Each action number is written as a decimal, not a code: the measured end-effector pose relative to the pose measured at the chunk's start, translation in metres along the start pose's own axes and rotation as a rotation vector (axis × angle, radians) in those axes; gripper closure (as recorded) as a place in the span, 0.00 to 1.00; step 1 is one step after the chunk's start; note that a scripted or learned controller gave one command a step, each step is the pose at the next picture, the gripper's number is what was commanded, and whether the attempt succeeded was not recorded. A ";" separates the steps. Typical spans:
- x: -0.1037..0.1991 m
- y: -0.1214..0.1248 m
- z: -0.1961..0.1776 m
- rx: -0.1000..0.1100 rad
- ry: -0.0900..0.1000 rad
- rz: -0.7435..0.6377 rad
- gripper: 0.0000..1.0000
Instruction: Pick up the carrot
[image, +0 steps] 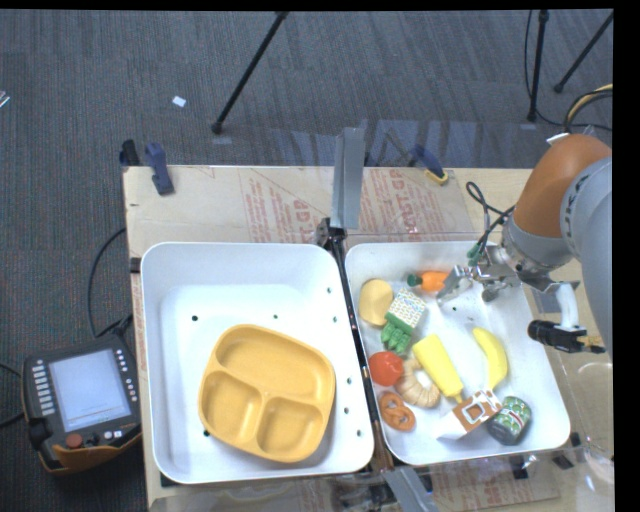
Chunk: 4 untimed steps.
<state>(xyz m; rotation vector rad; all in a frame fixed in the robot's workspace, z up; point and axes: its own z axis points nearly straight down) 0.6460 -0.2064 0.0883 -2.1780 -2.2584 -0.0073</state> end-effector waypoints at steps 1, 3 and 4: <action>0.008 -0.107 0.002 0.008 0.004 0.442 0.00; 0.008 -0.004 0.001 0.020 0.000 0.584 0.00; 0.030 -0.006 0.002 0.018 -0.013 1.052 0.00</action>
